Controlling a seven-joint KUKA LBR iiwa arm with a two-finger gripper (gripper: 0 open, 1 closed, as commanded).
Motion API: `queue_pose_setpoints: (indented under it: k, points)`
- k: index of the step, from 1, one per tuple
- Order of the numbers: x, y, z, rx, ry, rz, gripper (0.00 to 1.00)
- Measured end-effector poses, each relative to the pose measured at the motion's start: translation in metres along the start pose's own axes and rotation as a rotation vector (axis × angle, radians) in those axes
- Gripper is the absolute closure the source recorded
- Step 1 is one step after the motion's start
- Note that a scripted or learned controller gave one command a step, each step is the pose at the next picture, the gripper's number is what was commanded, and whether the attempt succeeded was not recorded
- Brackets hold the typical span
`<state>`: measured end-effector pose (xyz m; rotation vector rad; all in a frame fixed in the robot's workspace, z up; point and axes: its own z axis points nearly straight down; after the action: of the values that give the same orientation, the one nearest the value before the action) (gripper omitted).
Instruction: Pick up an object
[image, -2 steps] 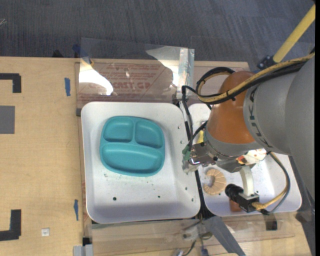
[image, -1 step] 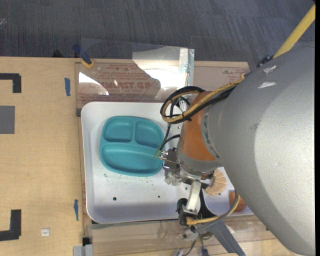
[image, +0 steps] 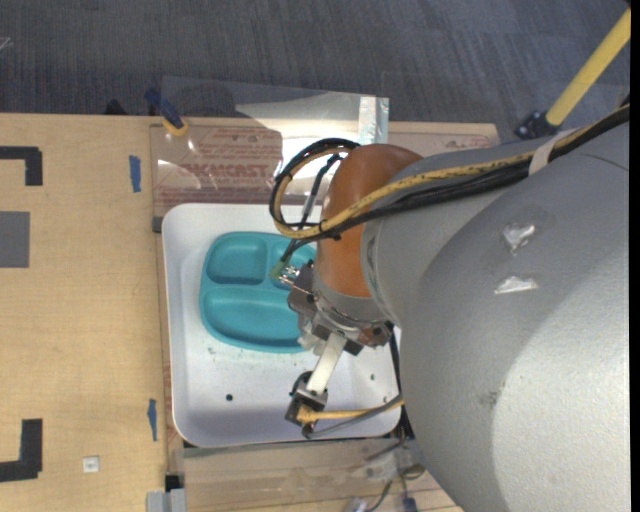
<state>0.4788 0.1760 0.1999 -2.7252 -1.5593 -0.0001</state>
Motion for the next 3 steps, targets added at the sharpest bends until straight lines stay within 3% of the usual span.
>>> queue_pose_setpoints:
  k: [1, 2, 3]
  points:
    - [0.016, -0.007, 0.109, 0.000, 0.005, 0.536, 1.00]
    - [0.043, -0.024, 0.015, -0.001, 0.003, 0.838, 1.00]
    - [0.044, -0.024, 0.109, 0.003, 0.006, 0.689, 1.00]
